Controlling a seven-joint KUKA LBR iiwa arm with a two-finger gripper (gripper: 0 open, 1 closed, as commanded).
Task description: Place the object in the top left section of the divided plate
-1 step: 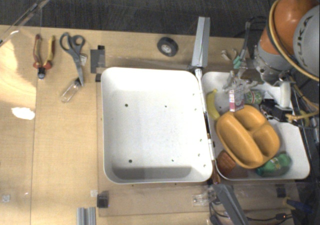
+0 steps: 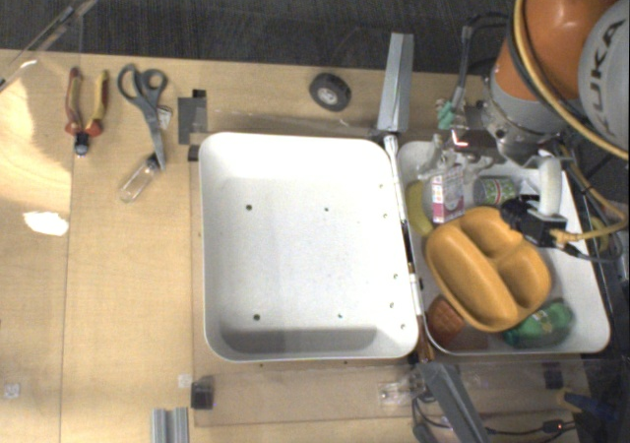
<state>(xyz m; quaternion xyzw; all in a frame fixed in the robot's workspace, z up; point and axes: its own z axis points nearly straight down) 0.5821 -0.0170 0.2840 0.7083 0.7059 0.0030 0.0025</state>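
An orange-yellow divided plate lies tilted in the right bin, covering much of its middle. Around it I see a green item at the back, another green item at the front right, a brown object at the front left and a pale yellow object by the left wall. My gripper hangs over the bin's back left corner, just behind the plate, with a pinkish clear shape at its tip. The arm's bulk hides the bin's back right part.
The left bin sits beside the right one, with a thin ridge between them. On the bench to the left lie scissors and red-handled pliers. A tape roll and a metal bracket stand behind the bins.
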